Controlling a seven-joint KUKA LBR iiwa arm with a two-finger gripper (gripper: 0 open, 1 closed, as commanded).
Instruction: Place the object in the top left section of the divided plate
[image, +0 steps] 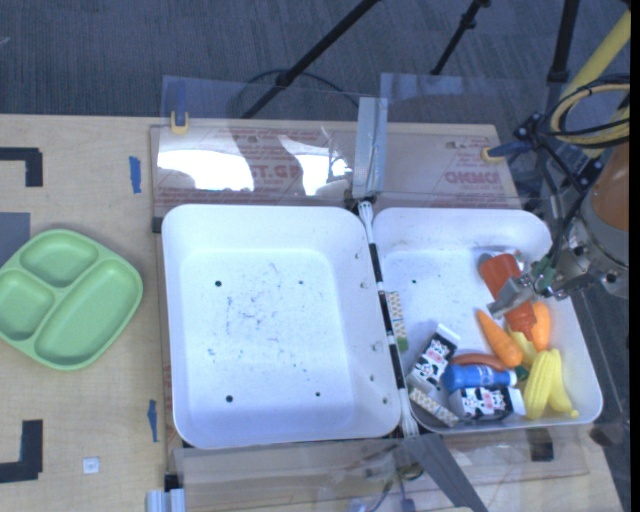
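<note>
Claw hovering over right shallow white bin, grip unreadable (orange plastic carrot lying at its 7 o'clock).

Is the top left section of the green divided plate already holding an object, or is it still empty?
Empty. The green divided plate lies on the bench left of the bins, and its top left section shows bare green.

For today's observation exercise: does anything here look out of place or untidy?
Yes: the toy food lies jumbled in the right bin's lower right corner, carrot, corn and cartons overlapping. The green divided plate sits askew.
</note>
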